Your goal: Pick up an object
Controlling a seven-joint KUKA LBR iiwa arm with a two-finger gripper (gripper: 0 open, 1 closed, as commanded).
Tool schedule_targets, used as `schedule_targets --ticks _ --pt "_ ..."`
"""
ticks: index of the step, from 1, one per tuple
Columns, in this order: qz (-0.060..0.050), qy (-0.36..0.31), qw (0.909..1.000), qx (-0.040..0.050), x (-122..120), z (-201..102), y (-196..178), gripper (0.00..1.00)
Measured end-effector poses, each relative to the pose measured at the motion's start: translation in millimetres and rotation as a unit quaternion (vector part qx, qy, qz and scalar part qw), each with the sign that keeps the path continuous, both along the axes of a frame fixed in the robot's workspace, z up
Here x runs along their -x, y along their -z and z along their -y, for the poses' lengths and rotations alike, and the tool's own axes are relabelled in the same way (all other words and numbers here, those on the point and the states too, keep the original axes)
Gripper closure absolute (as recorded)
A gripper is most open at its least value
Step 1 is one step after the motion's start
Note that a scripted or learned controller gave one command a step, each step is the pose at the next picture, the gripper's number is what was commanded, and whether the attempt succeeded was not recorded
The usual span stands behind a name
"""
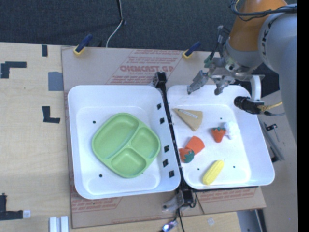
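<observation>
hand (208,84) open above right bin (251,175), arm cropped

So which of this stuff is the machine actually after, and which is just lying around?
Part of the job (things it could pick up, in the right bin):
- pincer, open and holding nothing
- tan wedge
- orange piece
- small strawberry toy
- yellow corn

Just lying about:
- green divided plate in the left bin
- blue clamps
- cardboard sheet

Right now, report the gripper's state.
Gripper: open, holding nothing, poised over the far edge of the right bin.
</observation>
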State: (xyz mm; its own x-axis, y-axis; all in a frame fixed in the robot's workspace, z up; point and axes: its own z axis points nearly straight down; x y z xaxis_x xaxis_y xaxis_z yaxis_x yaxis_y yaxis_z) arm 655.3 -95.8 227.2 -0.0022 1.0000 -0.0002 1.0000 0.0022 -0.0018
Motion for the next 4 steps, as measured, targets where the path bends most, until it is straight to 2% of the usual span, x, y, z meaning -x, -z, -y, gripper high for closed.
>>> schedule_targets --ticks 2,3,4 --pt "-0.003 0.001 1.0000 0.0004 -0.8 8.5 118.4 0.00" --pt "0.003 0.000 1.0000 0.0028 -2.8 9.7 139.5 0.00" --pt "0.011 -0.002 0.9999 0.0013 -7.4 5.7 124.5 1.00"
